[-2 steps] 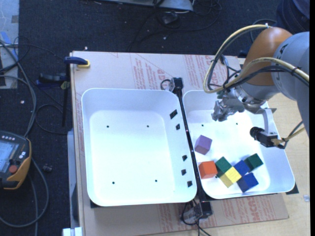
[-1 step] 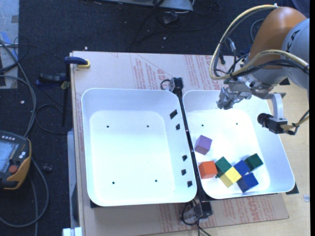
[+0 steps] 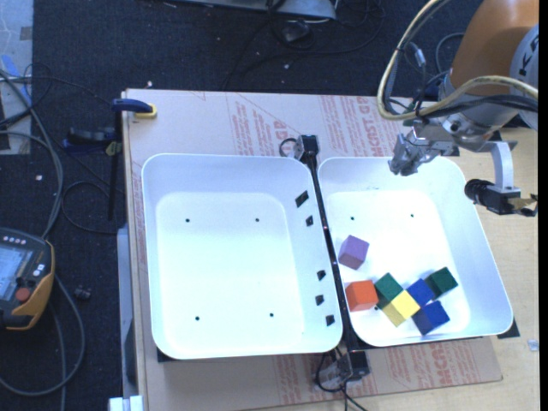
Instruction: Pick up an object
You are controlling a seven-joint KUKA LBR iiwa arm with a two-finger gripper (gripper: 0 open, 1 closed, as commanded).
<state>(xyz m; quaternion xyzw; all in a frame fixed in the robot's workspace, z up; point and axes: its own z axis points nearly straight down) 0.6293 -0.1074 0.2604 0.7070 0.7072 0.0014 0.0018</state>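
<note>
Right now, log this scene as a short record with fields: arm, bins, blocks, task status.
arm: gripper hangs over the far rim of the right bin, nothing seen held
left bin: white, no blocks seen
right bin: holds all the blocks, gathered near its front
blocks: purple block apart from the rest; orange block, two green blocks, yellow block and two blue blocks clustered
task status: no block picked up yet
</note>
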